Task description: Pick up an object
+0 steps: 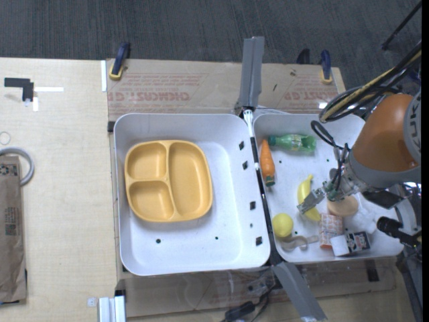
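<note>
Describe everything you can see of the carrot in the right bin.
The carrot is an orange, tapered piece, plastic-looking like toy food, with a slightly darker lower tip. It lies flat on the floor of the right bin, running roughly top to bottom along the bin's left wall. Its upper end sits close to the green bottle; whether they touch is unclear. The banana lies apart to its right, and the end effector is well clear of it.

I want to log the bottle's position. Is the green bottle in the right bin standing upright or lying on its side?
Lying on its side. The green bottle shows its full length across the floor of the right bin, beside the carrot.
</note>
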Motion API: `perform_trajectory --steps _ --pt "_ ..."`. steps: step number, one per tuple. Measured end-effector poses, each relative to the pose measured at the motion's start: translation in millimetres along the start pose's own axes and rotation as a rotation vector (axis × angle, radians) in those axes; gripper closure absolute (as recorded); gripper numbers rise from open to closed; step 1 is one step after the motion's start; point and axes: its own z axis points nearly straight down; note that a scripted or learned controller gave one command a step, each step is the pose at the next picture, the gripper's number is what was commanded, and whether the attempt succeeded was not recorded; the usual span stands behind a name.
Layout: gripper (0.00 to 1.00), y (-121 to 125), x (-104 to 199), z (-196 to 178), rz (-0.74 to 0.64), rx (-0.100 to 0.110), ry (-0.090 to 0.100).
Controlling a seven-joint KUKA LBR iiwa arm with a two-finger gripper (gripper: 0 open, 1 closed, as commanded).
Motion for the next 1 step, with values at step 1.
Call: perform_trajectory --steps 1 --pt "1.0 0.3 -0.9 -9.3 0.002 -0.001 -0.002"
